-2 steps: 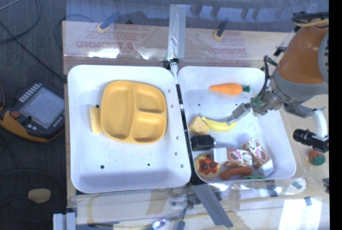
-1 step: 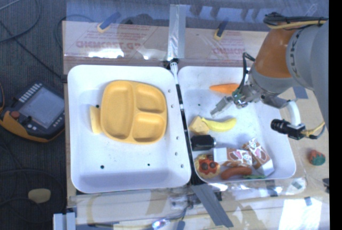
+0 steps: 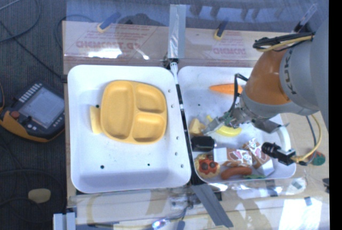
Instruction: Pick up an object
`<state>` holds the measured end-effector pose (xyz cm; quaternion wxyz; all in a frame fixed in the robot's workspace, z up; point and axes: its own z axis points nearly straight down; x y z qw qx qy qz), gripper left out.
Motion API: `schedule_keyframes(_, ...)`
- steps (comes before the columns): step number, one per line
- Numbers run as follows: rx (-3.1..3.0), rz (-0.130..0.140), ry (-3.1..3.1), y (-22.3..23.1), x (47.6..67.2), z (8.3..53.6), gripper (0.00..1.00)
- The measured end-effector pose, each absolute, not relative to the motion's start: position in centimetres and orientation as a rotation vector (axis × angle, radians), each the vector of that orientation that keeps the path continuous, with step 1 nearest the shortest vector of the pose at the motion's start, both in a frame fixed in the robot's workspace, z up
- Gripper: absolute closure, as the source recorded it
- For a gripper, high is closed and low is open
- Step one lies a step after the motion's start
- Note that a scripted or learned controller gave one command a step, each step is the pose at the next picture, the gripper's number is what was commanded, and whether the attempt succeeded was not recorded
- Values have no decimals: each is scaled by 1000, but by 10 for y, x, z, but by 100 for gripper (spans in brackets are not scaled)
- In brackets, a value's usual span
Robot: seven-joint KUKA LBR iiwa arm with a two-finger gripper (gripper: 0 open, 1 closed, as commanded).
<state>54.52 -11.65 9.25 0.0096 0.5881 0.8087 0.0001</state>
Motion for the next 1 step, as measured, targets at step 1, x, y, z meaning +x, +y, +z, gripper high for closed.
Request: schedule_keyframes(1,1836,3,2527,-115,546,101,100)
